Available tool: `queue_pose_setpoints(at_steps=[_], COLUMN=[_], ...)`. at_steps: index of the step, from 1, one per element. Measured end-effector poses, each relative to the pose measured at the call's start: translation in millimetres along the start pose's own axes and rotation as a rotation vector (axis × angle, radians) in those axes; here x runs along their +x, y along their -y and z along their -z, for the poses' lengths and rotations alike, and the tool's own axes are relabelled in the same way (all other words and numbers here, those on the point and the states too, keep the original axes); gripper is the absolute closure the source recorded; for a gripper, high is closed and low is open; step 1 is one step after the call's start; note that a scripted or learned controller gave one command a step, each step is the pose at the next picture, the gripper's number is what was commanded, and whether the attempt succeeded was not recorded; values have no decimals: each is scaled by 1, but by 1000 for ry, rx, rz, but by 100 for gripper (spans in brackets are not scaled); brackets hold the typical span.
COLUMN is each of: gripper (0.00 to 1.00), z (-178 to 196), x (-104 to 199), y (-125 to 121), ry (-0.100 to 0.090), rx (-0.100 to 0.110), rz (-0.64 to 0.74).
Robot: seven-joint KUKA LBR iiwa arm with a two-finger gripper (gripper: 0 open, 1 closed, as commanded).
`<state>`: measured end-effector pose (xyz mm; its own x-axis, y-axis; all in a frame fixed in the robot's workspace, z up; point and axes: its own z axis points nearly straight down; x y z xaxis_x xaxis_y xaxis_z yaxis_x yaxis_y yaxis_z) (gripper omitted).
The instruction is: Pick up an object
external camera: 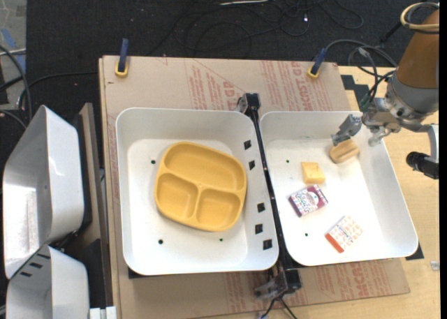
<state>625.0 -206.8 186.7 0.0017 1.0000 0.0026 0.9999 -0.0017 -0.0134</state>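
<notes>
claw [363, 130] open just above tan block [343, 151]; yellow cube [313, 172], purple packet [308, 201] near.

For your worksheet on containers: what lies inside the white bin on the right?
Inside the right-hand shallow white bin: a tan block, a small yellow cube, a purple packet and an orange-and-white packet. The gripper covers part of the bin's far corner.

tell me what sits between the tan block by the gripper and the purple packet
A small yellow block lies between the tan block and the purple packet, in the camera view.
</notes>
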Motion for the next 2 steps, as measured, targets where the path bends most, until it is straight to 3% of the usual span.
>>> queue_pose_setpoints(at_steps=[1, 2], gripper=[0, 0], z=[9, -53], x=[1, -1], y=[-3, 2], ry=[3, 2], rx=[-14, -8], rz=[3, 0])
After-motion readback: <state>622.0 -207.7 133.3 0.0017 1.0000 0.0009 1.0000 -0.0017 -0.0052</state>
